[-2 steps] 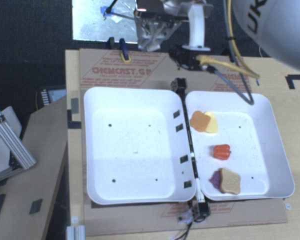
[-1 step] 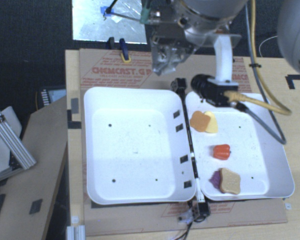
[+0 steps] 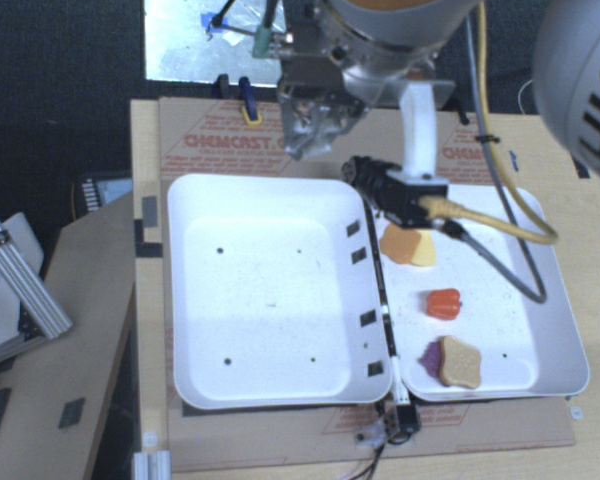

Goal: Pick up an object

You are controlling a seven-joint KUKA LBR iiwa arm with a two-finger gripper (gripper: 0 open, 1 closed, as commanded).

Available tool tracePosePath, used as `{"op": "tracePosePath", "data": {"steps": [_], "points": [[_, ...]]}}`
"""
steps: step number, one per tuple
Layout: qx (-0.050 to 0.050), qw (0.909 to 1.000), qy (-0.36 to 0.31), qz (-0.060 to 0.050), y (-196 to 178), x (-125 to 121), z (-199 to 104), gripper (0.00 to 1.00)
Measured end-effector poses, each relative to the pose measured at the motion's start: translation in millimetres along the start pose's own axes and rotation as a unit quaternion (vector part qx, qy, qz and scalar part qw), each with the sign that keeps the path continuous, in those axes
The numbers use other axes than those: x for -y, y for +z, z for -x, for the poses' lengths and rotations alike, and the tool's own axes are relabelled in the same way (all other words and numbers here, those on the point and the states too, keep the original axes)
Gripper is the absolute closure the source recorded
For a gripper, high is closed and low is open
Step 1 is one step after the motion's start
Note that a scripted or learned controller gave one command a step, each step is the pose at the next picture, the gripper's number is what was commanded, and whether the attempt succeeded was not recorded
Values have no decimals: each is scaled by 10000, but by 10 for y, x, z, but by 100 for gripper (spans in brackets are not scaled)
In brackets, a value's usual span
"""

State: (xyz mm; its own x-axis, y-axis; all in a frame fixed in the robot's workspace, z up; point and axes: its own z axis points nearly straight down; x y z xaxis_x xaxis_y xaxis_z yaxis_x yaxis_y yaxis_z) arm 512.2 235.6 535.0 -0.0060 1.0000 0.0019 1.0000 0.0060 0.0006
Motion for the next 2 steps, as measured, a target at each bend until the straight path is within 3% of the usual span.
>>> {"op": "tracePosePath", "data": {"steps": [1,2], "points": [[7,10000,35,17,10,-769,25,100],[-2,10000,36,12,-27,260,561,100]]}}
